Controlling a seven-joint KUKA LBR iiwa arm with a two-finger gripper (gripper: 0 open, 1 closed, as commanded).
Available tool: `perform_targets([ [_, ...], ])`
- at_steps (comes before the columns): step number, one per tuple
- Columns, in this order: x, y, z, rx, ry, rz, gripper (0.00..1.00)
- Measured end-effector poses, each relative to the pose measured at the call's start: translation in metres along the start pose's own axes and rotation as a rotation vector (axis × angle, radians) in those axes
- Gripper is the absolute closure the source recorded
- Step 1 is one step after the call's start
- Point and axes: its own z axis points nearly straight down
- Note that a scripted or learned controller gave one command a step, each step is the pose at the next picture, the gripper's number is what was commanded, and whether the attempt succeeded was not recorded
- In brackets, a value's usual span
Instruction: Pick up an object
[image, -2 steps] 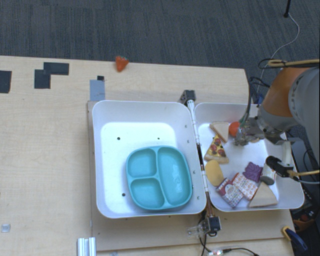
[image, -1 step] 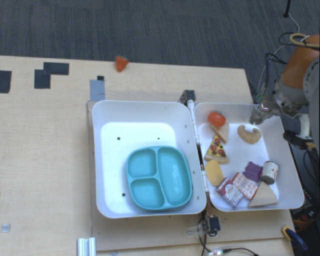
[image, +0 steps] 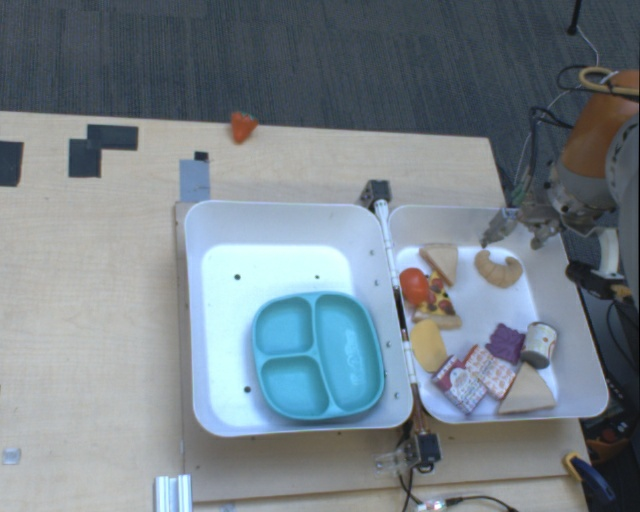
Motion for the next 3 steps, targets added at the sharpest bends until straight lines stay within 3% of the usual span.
perform_targets([
  [1, 0.031, -0.054, 0.035, 0.001, 0.001, 0.002, 0.00],
  [2, 0.031, -0.051, 0.023, -0.004, -0.001, -0.002, 1.00],
  [3, 0.031, -0.051, 0.023, -0.005, -0.002, -0.002, 0.00],
])
